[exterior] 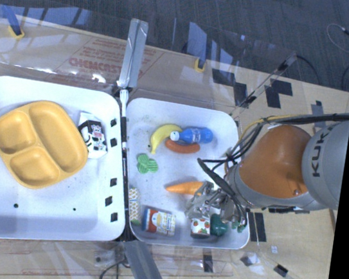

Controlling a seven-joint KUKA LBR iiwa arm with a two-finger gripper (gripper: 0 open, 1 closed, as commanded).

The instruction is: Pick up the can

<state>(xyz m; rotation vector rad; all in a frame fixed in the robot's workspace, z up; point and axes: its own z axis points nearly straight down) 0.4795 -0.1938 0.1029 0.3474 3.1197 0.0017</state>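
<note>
Camera view: can (158, 221) lies left of end effector (206, 213).

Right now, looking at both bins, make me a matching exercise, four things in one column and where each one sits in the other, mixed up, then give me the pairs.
Things:
1. yellow divided plate
2. banana
3. can
4. carrot

Places:
A. near edge of the right bin, close to the divider
B. far part of the right bin, next to a blue toy
C. left bin
D. middle of the right bin, just left of the gripper

Pairs: 1-C, 2-B, 3-A, 4-D
</note>
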